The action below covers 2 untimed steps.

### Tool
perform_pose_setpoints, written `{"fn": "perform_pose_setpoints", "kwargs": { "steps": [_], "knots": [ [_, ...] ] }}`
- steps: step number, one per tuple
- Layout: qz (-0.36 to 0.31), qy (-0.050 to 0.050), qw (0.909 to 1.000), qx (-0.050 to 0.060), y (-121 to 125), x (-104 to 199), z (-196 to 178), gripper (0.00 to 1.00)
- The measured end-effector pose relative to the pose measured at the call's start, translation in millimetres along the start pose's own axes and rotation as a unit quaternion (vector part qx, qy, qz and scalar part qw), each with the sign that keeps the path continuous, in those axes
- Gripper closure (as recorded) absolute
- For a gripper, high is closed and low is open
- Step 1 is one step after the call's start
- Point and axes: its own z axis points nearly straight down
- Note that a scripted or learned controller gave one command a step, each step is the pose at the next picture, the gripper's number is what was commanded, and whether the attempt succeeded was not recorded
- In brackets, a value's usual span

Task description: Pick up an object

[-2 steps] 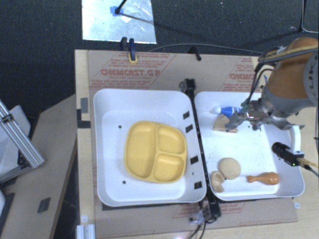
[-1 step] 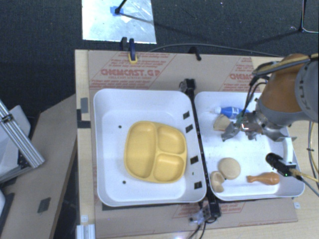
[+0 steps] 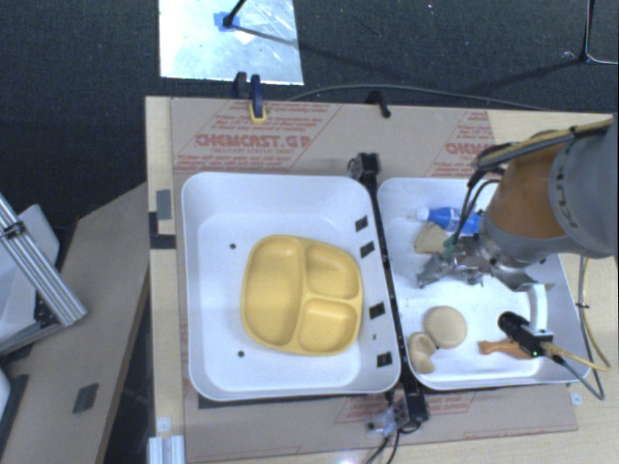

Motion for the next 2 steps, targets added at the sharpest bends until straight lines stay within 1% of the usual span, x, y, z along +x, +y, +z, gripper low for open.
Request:
{"fn": "perform_pose_setpoints", "kwargs": {
  "steps": [1,2],
  "knots": [
    [0.0,-0.001,1.0,-0.003,2,0,-14,1.0],
    [-0.001,-0.001,1.0,-0.005,12,3,-62,1.0]
  ]
}}
